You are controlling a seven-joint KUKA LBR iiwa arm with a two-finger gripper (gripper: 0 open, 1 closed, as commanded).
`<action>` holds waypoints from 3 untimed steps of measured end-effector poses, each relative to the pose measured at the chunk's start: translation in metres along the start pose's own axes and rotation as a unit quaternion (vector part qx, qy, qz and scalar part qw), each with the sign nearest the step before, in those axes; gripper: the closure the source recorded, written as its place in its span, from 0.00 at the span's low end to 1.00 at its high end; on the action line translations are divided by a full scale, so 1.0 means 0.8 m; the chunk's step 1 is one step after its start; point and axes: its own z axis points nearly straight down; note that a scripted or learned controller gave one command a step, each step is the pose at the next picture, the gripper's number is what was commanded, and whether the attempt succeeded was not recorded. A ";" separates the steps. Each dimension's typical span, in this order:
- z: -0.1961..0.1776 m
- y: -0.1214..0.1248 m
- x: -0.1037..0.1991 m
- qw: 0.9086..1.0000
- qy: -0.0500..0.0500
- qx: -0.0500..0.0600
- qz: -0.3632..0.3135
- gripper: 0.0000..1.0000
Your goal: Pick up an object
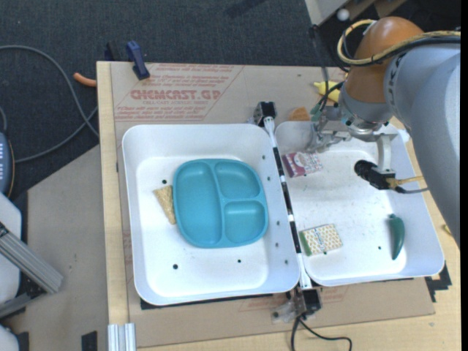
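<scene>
Down front in the right bin (365,273) we've got a patterned packet (320,239), while our gripper (322,139) hangs over the pink packet (300,164), probably lining up, jaws' state impossible to tell.

My gripper (319,142) low over right bin (420,258), just above pink packet (301,164). Green pepper (395,235), patterned packet (321,239) nearby. Teal divided plate (219,202) in left bin (146,269).
</scene>
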 end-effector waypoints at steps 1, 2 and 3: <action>0.000 0.000 0.000 1.000 0.000 0.000 0.000 0.00; 0.014 -0.002 0.002 1.000 0.001 0.003 0.000 0.00; 0.000 0.000 0.003 1.000 0.001 0.001 0.000 1.00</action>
